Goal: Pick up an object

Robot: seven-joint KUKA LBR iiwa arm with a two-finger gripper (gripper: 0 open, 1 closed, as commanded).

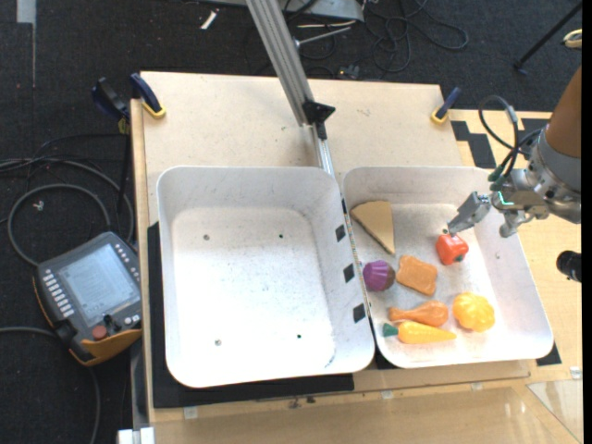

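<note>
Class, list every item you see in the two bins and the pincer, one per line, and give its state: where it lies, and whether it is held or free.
pincer: above red pepper, holding nothing
red pepper: right bin, free
tan wedge: right bin, flat
purple piece: beside divider
orange slab: flat, free
drumstick: lying flat
carrot: lying flat
yellow piece: free
left bin: holds no toys

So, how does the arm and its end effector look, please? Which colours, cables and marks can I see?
The arm is grey, with an orange band at its top edge in the view. Black cables loop beside the wrist, and a small green light glows there. The end effector is grey metal, with slim fingers that are grey too.
</note>
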